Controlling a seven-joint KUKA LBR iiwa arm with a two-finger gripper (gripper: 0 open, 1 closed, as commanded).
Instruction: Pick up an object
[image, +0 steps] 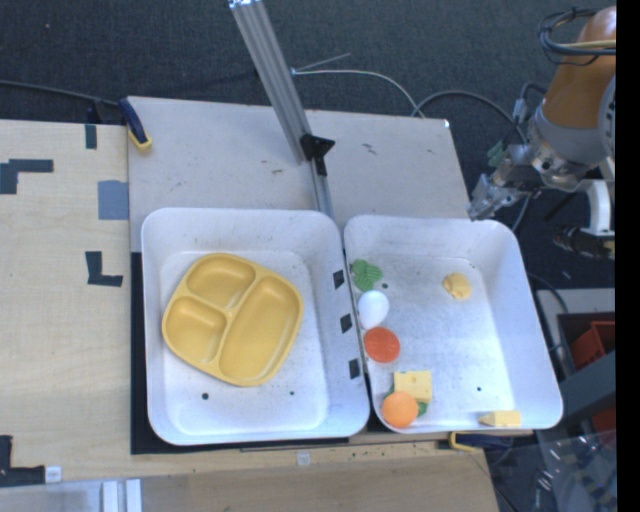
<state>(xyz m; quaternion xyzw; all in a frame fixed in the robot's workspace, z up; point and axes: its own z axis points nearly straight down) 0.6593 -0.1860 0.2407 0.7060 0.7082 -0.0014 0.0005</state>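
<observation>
Bench (260, 170) of grey board fills the middle of the frame, dark carpet above it, pale wood at left. Two white bins sit side by side on it: the left bin (170, 400) holds one yellow divided plate (233, 317); the right bin (520, 330) holds seven small things along its left and lower edges, among them a white egg (373, 307) and an orange ball (400, 409). My gripper (487, 196) hangs at upper right, just outside that bin's corner; I cannot tell its state.
</observation>
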